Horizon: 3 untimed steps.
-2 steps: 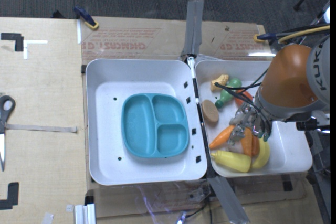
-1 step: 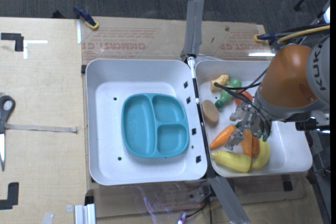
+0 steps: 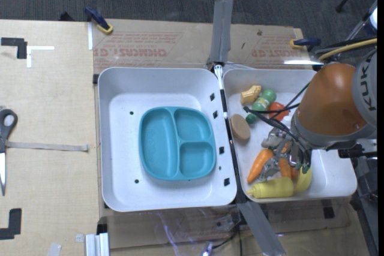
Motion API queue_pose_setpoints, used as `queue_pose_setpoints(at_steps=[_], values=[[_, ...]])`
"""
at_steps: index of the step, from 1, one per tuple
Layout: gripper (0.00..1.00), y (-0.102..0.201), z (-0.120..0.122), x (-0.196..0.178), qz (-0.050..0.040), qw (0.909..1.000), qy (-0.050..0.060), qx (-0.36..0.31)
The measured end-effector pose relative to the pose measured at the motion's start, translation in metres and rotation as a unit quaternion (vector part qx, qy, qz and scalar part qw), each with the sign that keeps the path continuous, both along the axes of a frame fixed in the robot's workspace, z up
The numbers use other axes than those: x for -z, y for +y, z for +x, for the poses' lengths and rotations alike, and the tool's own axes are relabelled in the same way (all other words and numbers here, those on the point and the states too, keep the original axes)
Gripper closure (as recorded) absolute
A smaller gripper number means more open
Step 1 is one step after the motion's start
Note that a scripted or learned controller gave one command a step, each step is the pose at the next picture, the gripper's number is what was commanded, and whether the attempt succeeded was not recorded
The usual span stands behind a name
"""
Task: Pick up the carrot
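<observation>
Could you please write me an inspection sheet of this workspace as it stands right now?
Surface: two white bins side by side; left bin, right bin, on a tan bench.
Job's things: carrot lies in the right bin, tilted, beside the hand.
Clutter: blue plate in the left bin; banana, brown disc and green toy in the right bin.
Hand: hand low over the right bin, next to the carrot; grip cannot be told.
Cables: black cables run across the right bin to the arm.
Surroundings: scissors at the bench's left edge; dark floor beyond.
</observation>
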<state>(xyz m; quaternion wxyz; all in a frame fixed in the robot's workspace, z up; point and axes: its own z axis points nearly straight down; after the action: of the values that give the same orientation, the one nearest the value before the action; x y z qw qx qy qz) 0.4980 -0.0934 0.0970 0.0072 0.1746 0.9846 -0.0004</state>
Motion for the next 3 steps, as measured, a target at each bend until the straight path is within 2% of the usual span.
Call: queue_pose_setpoints(at_steps=[1,2,3], values=[[0.00,-0.0046,-0.0061,0.0041,0.0030,0.9798,0.003,0.200],[0.00,-0.0016,-0.0007,0.0051,0.0037,0.9469,0.005,0.321],[1.00,-0.0020,0.0007,-0.0040,0.0033,0.9473,0.004,0.320]])
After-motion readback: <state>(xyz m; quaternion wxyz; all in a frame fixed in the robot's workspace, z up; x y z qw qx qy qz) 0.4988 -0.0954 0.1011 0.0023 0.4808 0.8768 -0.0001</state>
